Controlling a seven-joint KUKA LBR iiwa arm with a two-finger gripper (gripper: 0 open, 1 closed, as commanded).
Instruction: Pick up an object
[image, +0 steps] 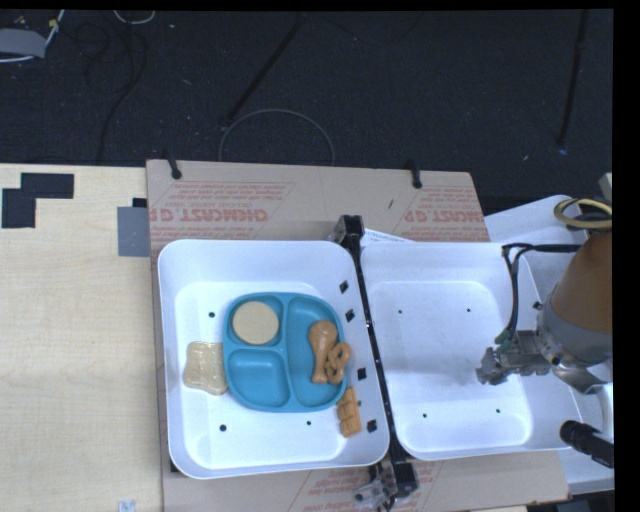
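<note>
My pincer (497, 362) sits low over the right edge of the right bin (440, 300), at the frame's right. How far it stands open I cannot tell; nothing is visible in its grip. All candidate objects lie in the left bin (190, 270), well apart from it: a blue divided plate (262, 385) carrying a round cracker (255, 322) and a pretzel-shaped piece (328, 352), a pale toast slice (205, 367) touching the plate's left, and a small brown piece (348, 412) just below its right. In my judgement no pick has been made; the approach, grasp and lift all remain.
</note>
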